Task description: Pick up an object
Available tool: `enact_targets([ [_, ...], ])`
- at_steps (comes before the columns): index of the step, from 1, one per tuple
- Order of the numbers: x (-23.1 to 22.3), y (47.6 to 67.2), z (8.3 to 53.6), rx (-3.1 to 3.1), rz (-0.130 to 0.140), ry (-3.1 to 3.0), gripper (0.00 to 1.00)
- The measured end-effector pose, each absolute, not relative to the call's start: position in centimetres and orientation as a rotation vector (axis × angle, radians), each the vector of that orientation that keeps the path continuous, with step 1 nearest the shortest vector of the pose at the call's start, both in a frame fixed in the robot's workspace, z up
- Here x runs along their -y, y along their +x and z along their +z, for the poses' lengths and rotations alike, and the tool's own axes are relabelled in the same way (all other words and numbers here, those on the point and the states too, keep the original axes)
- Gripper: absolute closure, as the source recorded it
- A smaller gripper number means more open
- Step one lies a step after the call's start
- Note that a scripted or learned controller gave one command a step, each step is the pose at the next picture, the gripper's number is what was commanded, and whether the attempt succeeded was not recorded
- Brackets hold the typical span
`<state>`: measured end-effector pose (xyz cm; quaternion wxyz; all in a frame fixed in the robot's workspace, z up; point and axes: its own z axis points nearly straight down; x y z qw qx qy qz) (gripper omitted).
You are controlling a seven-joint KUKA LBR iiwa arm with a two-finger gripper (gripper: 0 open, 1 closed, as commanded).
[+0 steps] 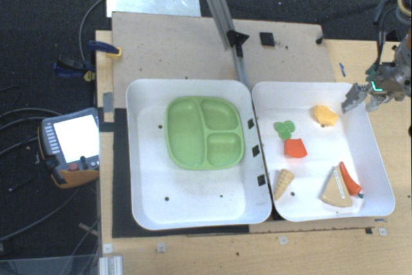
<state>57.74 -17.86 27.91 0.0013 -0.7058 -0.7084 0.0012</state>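
Observation:
The right bin holds several toy foods: a yellow piece, a green leafy piece, an orange-red block, a tan cone, a beige wedge and a red strip leaning on the wedge. My gripper hangs over the bin's far right corner, up and to the right of the yellow piece. Its two fingers stand apart, open, with nothing between them.
A green divided plate lies in the left bin. A grey slanted pole crosses the cardboard sheet behind the bins. A handheld pendant and cables lie left of the bench.

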Motion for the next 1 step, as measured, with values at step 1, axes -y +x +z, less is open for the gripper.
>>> enact_targets([
  [1, 17.85, 57.86, 28.18, 2.228, -0.001, -2.218, 0.0],
])
